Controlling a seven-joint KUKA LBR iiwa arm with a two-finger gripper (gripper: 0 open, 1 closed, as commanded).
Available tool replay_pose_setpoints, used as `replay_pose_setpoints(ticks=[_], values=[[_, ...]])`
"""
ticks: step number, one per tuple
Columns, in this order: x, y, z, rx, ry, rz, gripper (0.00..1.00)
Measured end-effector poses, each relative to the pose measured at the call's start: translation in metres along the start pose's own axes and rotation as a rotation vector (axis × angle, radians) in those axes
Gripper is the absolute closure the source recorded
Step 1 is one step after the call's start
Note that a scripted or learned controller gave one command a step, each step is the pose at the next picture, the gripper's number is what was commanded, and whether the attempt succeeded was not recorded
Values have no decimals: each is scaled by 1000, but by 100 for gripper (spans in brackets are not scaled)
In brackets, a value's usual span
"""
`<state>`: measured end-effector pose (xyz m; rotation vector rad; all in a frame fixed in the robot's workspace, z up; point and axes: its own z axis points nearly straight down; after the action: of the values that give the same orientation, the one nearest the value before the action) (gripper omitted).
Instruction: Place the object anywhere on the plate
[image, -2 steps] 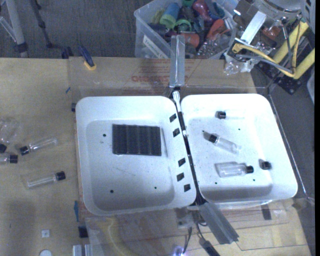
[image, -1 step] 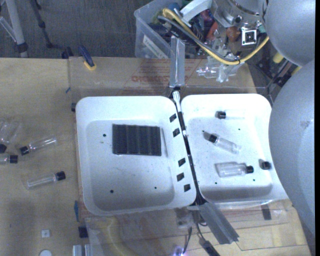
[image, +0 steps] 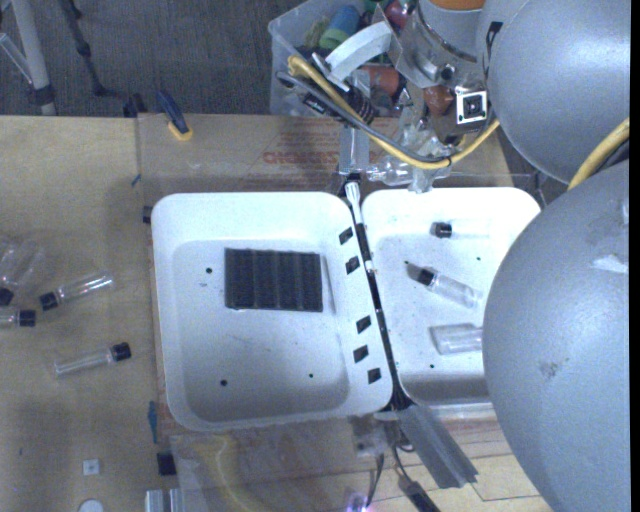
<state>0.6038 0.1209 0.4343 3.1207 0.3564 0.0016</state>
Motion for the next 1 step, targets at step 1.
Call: replay_pose_setpoints(ticks=[1], values=[[-26,-89,97,-1,0,-36,100]])
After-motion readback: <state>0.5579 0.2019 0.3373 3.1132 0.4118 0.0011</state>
